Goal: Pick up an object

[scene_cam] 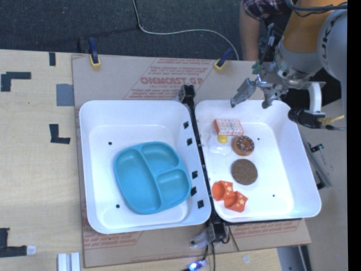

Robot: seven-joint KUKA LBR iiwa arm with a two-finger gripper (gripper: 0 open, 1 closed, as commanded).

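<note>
1. two white bins sit side by side on a cardboard sheet (169, 78) in the middle of the frame; the left bin (96, 117) holds a blue divided tray (151, 176) lying flat and turned at a slant.
2. the right bin (293, 151) holds the loose items, grouped toward its left half.
3. a small pink and white box (228, 127) lies at the upper part of that group, with a small yellow piece (223, 139) just below it.
4. a round sprinkled donut (243, 145) lies just right of the yellow piece; a plain brown round cookie (244, 171) lies below the donut, apart from it.
5. an orange-red crumpled item (229, 195) lies near the bin's lower left corner.
6. the gripper (255, 95) hangs at the upper right of the frame, above the far rim of the right bin, well apart from every item.
7. its two fingers are spread wide, one pointing lower left and one lower right, with nothing between them.
8. the arm (313, 27) enters from the upper right corner.
</note>
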